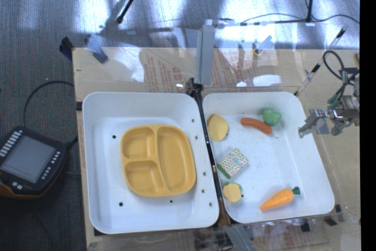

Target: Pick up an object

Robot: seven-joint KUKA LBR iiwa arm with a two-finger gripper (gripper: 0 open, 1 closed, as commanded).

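The right bin [305, 185] holds several toy foods. A pale yellow rounded piece [217, 126] lies by its left wall. An orange-red sausage [257, 125] and a green piece [271, 116] sit near the back. A patterned green-and-white packet [233, 162] is in the middle, with a small yellow piece [232, 191] in front of it. A carrot [278, 198] lies at the front right. My gripper [312, 123] hangs at the bin's right rim, to the right of the green piece and apart from every object.
The left bin [100, 126] carries a yellow divided plate [157, 160]. A grey upright post [204, 59] stands behind the seam between the bins. Cables and a stand run along the back right. A handheld pendant [26, 159] lies on the floor at left.
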